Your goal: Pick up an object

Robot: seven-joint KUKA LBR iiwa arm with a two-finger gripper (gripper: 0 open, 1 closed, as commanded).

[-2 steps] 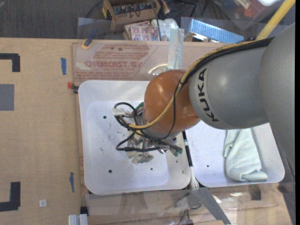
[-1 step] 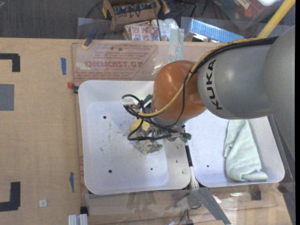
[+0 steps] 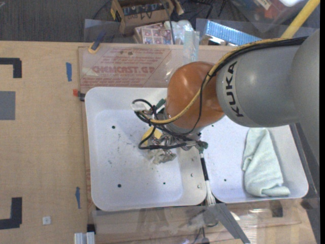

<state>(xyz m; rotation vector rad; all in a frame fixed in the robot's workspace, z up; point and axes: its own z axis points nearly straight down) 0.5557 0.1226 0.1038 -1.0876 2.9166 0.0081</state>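
Camera view is showing two white bins: one pale towel (image 3: 263,161) is lying in the right bin (image 3: 299,187), the arm (image 3: 264,83) is hanging over the left bin (image 3: 101,187), jaws' state untellable; the wooden surface (image 3: 40,151) is meeting clutter beyond.

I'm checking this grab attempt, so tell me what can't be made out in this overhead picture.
- Gripper: fingers blurred and tangled with cables under the grey arm's orange band; open or shut unclear.
- Any object there: too small and blurred to identify.
- Right white bin: largely covered by the arm.
- Pale green folded cloth: top hidden by the arm.
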